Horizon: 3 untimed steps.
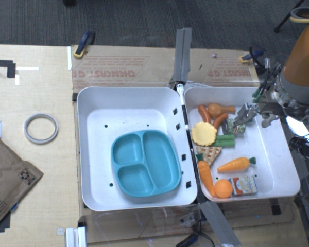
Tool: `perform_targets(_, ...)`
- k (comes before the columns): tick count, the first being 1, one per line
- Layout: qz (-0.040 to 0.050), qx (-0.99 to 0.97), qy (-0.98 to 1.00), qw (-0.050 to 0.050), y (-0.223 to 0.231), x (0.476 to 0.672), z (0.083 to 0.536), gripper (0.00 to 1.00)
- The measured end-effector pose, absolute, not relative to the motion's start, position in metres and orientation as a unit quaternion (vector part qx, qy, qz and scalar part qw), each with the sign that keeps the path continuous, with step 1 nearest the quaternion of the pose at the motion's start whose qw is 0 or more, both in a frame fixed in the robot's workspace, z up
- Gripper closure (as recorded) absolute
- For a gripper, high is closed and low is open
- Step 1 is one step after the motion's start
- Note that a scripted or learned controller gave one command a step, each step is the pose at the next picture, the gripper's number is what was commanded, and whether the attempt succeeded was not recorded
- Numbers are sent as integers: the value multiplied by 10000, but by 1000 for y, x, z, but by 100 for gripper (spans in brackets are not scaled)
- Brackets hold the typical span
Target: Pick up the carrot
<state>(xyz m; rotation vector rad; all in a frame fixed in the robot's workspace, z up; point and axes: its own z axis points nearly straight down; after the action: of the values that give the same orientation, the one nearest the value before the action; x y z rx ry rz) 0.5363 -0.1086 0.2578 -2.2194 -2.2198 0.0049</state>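
I had my arm (298, 71) reaching in from the right over the right-hand bin (278, 189), the orange band showing above the wrist, and my pincer (243, 118) hung low over the upper middle of that bin. From that slanted view I could not tell how far my pincer was open, nor whether it had hold of anything; its tip sat just beside a small green piece (237, 129) and near a red sausage (220, 121). The carrot (236, 164) lay on the bin floor below my pincer and apart from it, pointing left with its green stub to the right, untouched. A second, longer orange piece (205, 176) lay along the left wall of the same bin, and I could not say for certain whether it was another carrot. Around them sat a yellow ruffled disc (204, 133), a green bar (224, 141), a waffle-patterned wedge (210, 153), a chicken drumstick (219, 108), an orange ball (223, 188) and a small printed carton (243, 185) just beside the ball. The left bin (92, 117) held a teal divided plate (144, 162). On the bench to the far left lay a roll of tape (41, 128).
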Motion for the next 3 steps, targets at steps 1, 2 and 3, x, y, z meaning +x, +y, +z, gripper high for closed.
perform_targets(1, 12, -7402, -6724, 15, -146, 509, 126, 0)
perform_targets(2, -90, -7970, -6037, -149, -128, 486, 103, 0)
perform_targets(3, 2, -8224, -5689, 4, -155, 478, 91, 0)
